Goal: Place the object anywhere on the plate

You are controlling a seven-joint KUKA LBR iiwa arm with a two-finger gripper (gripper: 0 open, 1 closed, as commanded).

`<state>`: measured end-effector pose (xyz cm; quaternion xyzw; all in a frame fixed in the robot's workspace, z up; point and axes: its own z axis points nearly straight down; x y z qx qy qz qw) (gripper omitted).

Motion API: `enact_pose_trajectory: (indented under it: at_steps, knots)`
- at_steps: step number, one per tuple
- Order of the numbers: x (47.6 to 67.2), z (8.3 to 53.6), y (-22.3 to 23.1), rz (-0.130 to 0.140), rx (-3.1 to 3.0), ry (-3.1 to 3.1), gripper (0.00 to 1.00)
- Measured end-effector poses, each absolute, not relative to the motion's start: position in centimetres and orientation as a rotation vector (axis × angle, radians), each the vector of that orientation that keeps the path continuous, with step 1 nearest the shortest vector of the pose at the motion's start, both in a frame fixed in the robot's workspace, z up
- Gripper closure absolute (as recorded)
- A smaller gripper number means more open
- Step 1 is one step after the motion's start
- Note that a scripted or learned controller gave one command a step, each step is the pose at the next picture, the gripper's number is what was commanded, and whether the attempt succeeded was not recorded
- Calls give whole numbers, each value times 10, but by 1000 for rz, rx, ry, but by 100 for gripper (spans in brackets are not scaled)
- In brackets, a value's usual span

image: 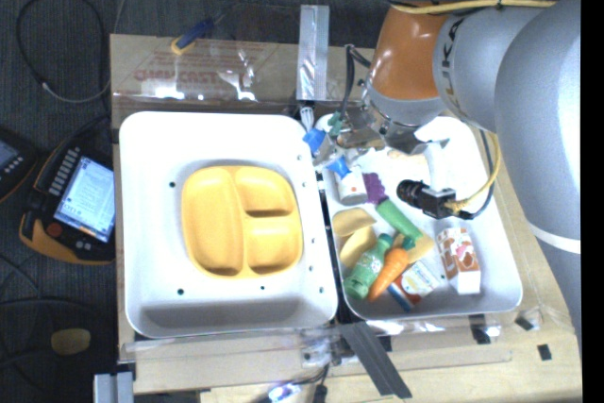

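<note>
The grey arm (pixel 510 42) reaches in from the right, its orange band (pixel 411 38) above the wrist, and sets its claw (pixel 342 135) low over the far left corner of the right bin (pixel 505 283), hard against the rims where the two bins meet. Whether the claw is open, closed or holding anything cannot be told (the wrist and clutter mask it). Toys crowd the bin on the near side of the claw: a white-and-blue piece (pixel 347 184) just beside it, then a purple piece (pixel 375 189), a green bottle (pixel 366 267), a carrot (pixel 392 264) and a small carton (pixel 458 258) farther toward the front edge. To the claw's left, across the rims, the yellow plate (pixel 243 220) lies in the middle of the left bin (pixel 142 297), with bare white floor all around it.
</note>
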<state>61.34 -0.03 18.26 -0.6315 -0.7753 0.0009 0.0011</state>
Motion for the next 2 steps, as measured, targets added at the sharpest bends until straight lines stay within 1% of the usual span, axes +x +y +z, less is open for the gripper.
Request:
enact_pose_trajectory:
  at_steps: [1, 2]
  knots:
    - [592, 183, 51, 1, -1638, -2679, 100]
    - [592, 183, 51, 0, -1638, -2679, 0]
